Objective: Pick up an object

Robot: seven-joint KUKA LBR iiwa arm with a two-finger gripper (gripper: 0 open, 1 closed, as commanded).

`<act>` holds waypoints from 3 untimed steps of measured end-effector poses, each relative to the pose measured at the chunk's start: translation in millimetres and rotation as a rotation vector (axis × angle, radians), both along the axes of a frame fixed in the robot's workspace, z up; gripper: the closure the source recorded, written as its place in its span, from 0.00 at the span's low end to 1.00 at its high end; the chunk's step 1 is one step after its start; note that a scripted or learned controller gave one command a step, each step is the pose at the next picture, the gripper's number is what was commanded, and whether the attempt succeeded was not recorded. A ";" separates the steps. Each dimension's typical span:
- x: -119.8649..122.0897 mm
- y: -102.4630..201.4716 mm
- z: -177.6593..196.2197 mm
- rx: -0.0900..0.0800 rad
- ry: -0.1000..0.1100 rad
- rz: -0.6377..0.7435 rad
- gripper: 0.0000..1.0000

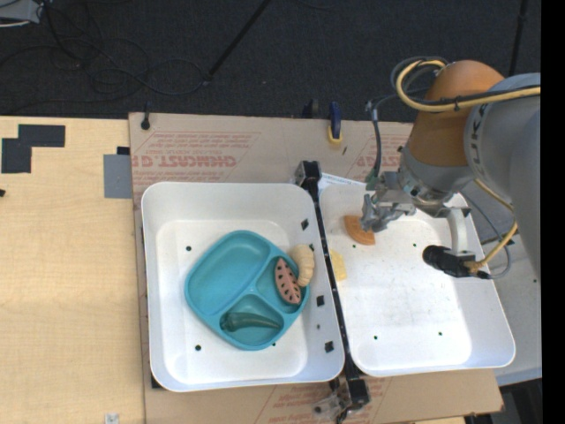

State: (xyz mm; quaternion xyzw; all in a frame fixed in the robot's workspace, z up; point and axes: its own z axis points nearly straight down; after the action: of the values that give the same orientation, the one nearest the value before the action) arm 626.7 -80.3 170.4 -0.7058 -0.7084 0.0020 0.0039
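Bench: pale wood [62,281] with a cardboard sheet [221,153] under two white bins.
Left bin [168,325]: a teal plate [225,268] carries a melon slice [287,281], a pale piece [304,263] at its right rim and a green piece [252,321] in the lower compartment.
Right bin [424,325]: an orange piece [356,231] lies flat on the floor at the upper left, near the divider; a small yellow bit [337,267] sits just below it, against the divider.
Arm [459,122]: reaches in from the right and bends down over the right bin.
Gripper [374,219]: low over the right end of the orange piece, touching or nearly touching it.
Grip state: I cannot tell from this view whether it is spread or closed.
Progress: I judge the approach done. Nothing is lifted, since the orange piece rests on the bin floor. A firm grasp and the lift are left.
Target axis: the orange piece looks like a flat oval. Its long axis runs roughly left to right, dipping slightly toward the right, where the gripper hides its end.
Pointing: I see no distinct front or tip on it.
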 end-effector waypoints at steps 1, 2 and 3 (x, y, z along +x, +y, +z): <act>19.4 31.2 110.8 -0.002 -0.018 0.001 1.00; -39.0 -29.2 63.5 -0.003 0.001 -0.010 1.00; -74.2 -81.4 57.9 -0.004 -0.002 -0.009 1.00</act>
State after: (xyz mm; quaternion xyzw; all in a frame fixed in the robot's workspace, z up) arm 552.5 -161.7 228.3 -0.7090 -0.7052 0.0024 0.0017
